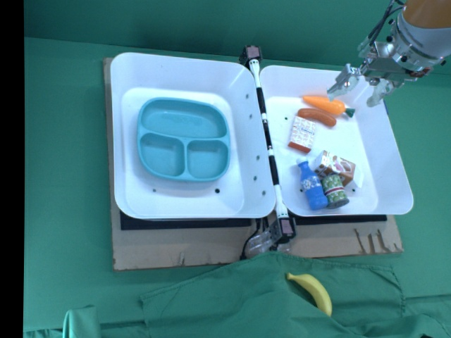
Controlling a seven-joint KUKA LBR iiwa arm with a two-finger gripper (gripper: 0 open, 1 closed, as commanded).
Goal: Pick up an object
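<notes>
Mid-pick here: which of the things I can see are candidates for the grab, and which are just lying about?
For the job: gripper, open above the right bin; carrot; sausage; cracker box; blue bottle; green can; small carton.

Lying about: teal divided plate in the left bin; banana on the cloth.

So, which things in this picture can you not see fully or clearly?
- Arm, camera view: cut off by the top and right edges above the orange band.
- Banana: partly covered by the green cloth.
- Small packets in the right bin: piled together, print too small to read.
- Dark device between the bins: its lower part is hidden by the cloth.
</notes>
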